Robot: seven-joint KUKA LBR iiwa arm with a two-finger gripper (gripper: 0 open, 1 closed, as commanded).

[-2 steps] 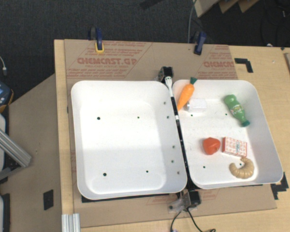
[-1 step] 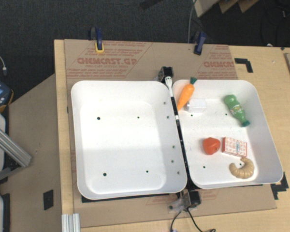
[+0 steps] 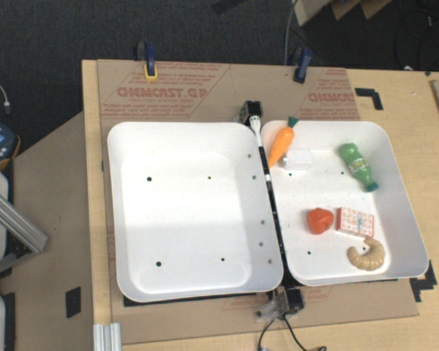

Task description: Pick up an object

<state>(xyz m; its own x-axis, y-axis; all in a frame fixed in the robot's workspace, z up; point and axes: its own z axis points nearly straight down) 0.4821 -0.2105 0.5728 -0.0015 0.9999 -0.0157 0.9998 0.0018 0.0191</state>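
The right bin (image 3: 395, 196) holds several small objects. An orange carrot (image 3: 282, 142) with a green top lies at its back left corner, and a small clear white piece (image 3: 298, 161) rests just beside it. A green bottle (image 3: 357, 166) lies toward the back right. Near the front sit a red tomato-like object (image 3: 320, 221), a pink patterned box (image 3: 355, 222) and a curled tan croissant-like object (image 3: 369, 256).
The left bin (image 3: 132, 196) stands beside the right one on a cardboard sheet (image 3: 205, 86). Two clamps (image 3: 149, 63) hold the sheet's back edge. A black cable and connector (image 3: 282, 306) lie at the front between the bins.
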